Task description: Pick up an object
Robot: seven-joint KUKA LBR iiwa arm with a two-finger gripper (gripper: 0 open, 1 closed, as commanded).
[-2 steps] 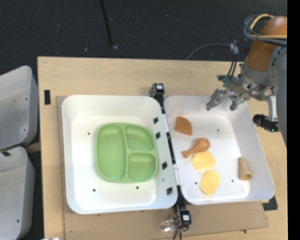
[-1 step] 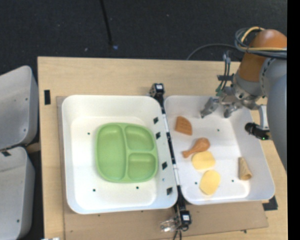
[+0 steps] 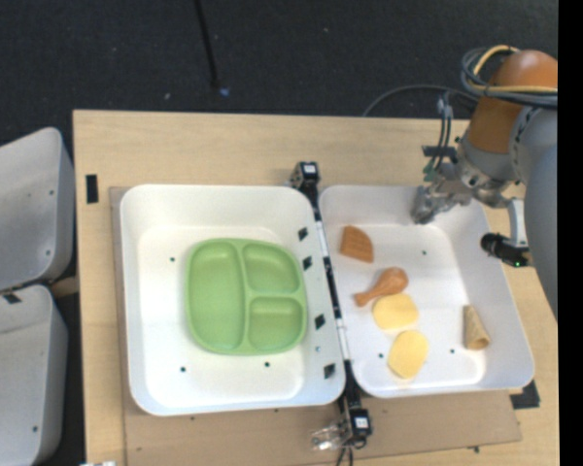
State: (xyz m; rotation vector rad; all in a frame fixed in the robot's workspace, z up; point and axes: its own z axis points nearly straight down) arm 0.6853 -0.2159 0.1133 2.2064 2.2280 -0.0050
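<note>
a: what lies on the tabletop?

b: two shallow white bins side by side. the left bin holds a green divided plate with three compartments, lying flat near the bin's middle. the right bin holds five food pieces.

a: name the pieces and their places.

b: an orange-brown wedge sits toward the far left of the right bin, near the divider. nearer the viewer lies a drumstick, its thick end pointing to the view's right. just beside it is a yellow chunk, touching or almost touching the drumstick. a second, rounder yellow slice lies closest to the viewer, just beside the chunk. a tan cone-shaped piece lies alone near the right wall, well apart from the others.

a: and the arm?

b: it enters from the view's right — orange band above the wrist, grey below. the claw hangs over the far part of the right bin, apart from every food piece; whether it is spread or clenched cannot be told, and no piece is seen in it.
</note>
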